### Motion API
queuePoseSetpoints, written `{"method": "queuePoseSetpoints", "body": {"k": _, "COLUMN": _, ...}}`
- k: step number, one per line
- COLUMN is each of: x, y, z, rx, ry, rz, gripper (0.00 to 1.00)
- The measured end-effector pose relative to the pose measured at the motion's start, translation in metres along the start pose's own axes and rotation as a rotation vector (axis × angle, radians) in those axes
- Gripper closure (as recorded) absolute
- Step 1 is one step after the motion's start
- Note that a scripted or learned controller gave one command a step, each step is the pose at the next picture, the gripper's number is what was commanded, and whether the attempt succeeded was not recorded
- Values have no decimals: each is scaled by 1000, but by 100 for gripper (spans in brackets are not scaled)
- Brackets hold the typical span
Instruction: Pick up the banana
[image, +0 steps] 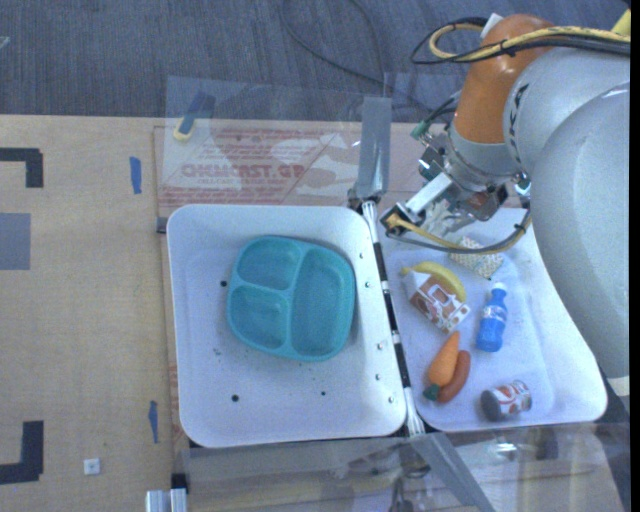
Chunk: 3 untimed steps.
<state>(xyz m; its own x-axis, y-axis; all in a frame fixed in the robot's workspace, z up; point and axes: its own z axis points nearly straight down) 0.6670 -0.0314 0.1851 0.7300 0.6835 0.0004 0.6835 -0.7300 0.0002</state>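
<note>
While my arm (560, 120) reaches in from the right, my pincer (455, 205) hangs over the far end of the right bin (560, 395), and I cannot tell how it is set. I count two white bins on the surface (80, 330). The left bin (200, 400) holds one teal plate (292, 297) with three compartments. The right bin holds one banana (440, 274), lying toward the bin's far left part, just in front of my pincer. Pressed against the banana's near side is one small carton (437, 301). One blue bottle (490, 320) lies to the right of them. Nearer the front, one carrot (442, 360) and one sausage (456, 376) lie side by side, touching, and one can (506, 399) lies on its side near them. A pale netted thing (480, 262) sits beside the banana, partly under my wrist.
</note>
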Motion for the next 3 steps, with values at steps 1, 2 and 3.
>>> {"method": "queuePoseSetpoints", "body": {"k": 1, "x": 1, "y": -1, "z": -10, "rx": 0, "ry": 0, "rz": -4, "gripper": 100}}
{"method": "queuePoseSetpoints", "body": {"k": 2, "x": -33, "y": 24, "z": -79, "rx": 0, "ry": -1, "rz": 175, "gripper": 100}}
{"method": "queuePoseSetpoints", "body": {"k": 3, "x": -39, "y": 23, "z": -56, "rx": 4, "ry": -3, "rz": 333, "gripper": 100}}
